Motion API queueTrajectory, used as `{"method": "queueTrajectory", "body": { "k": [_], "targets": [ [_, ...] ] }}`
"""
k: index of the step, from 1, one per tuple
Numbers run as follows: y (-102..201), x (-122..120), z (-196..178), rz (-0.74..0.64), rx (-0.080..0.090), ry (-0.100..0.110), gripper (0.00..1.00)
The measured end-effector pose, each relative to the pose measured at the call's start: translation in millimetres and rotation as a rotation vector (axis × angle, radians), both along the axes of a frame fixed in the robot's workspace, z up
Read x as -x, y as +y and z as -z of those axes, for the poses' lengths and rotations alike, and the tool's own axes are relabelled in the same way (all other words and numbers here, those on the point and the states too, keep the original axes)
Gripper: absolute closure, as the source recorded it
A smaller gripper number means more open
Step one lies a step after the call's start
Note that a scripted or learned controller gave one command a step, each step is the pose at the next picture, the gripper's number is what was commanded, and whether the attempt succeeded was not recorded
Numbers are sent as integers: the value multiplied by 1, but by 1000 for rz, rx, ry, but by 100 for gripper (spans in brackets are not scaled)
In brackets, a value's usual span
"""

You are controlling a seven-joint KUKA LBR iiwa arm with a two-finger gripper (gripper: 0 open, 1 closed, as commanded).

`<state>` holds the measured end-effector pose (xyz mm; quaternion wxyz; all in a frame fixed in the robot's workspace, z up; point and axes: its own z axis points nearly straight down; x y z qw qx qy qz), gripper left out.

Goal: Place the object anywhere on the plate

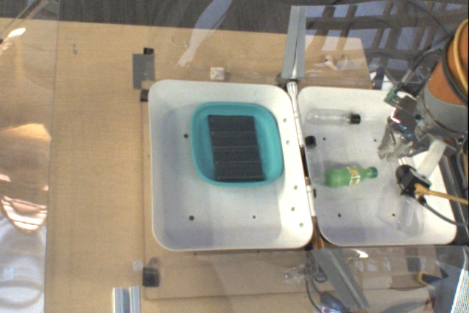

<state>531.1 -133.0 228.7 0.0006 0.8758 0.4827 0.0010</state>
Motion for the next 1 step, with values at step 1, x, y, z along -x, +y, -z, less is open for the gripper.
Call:
{"method": "queueTrajectory", "body": {
  "k": [1],
  "targets": [
    [0, 0, 0, 0, 0, 0, 0]
  ]
}}
